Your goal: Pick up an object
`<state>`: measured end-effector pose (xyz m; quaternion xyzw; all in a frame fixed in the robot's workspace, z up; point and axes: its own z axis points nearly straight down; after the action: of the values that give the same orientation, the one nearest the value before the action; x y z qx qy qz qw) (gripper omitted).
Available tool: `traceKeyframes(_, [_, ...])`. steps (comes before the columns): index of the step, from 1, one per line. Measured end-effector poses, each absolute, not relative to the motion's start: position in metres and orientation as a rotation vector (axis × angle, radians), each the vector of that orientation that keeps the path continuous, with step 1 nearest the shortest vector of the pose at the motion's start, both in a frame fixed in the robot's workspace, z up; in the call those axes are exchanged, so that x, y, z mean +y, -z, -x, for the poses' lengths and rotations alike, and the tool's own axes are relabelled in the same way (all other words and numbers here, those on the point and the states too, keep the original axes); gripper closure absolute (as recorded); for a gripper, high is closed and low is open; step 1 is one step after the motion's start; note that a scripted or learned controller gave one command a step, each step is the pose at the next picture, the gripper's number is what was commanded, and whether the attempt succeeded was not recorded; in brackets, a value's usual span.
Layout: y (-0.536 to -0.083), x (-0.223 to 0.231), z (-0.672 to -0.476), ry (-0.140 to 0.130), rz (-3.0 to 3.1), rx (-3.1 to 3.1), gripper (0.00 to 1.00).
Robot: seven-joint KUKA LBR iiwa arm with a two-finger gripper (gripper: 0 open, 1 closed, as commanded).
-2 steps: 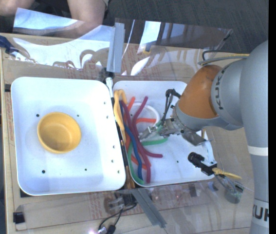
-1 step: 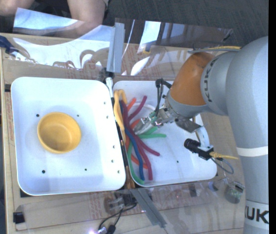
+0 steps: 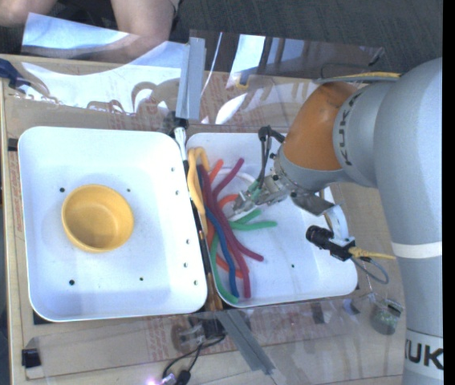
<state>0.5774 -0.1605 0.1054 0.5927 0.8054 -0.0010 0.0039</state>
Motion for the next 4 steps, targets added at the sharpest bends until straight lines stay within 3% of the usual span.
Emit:
traceKeyframes(1, [-0.203, -0.142, -0.605, -0.001, -1.872, 2.522, 1.00])
traceKeyframes(2, [-0.202, -0.142, -0.605, 0.000, -1.873, 2.523, 0.00])
traceKeyframes(3, [-0.093, -0.186, -0.626, 0.000, -1.747, 2.610, 0.00])
traceKeyframes(4, [-0.104, -0.186, -0.627, 0.000, -1.742, 2.611, 1.00])
